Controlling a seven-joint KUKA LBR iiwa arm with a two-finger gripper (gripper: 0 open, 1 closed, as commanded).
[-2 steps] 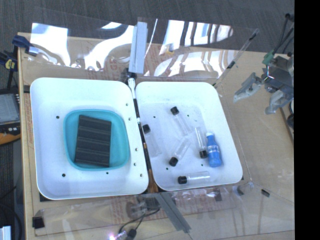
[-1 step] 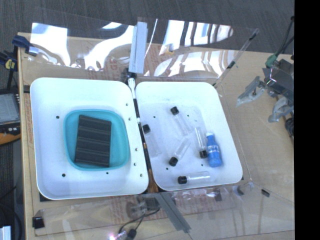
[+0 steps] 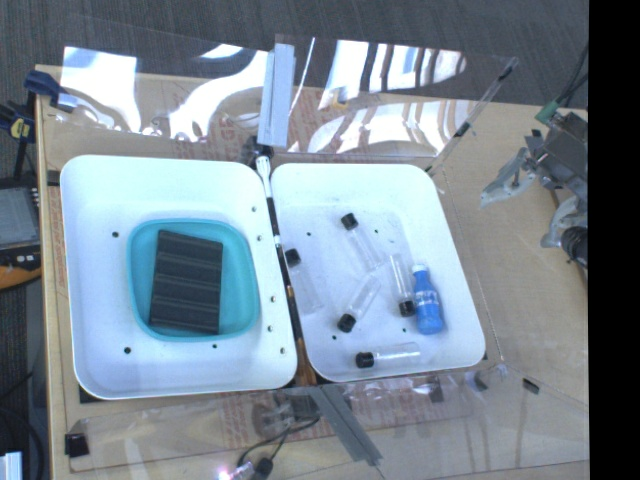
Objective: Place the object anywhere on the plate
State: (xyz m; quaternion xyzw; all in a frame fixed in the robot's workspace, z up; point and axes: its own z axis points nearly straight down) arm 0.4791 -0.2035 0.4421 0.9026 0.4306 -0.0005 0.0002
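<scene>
Plate loaded in left bin, vials and blue bottle loose in right bin, arm parked off to the right.

Left bin (image 3: 80,268): teal plate (image 3: 140,258) sits centred, and a dark ribbed block (image 3: 187,281) already lies flat on it, covering most of the middle. Right bin (image 3: 450,218): several clear vials with black caps (image 3: 358,238) are scattered, with one blue bottle (image 3: 427,301) near the right wall, touching a vial beside it. Gripper (image 3: 520,180) hangs over the desk, well apart from both bins; jaws too blurred, cannot tell if released or clenched. Judgement: if another piece goes over, take the blue bottle across its body, lift clear of the bin walls, and set it on the bare teal margin beside the block.
</scene>
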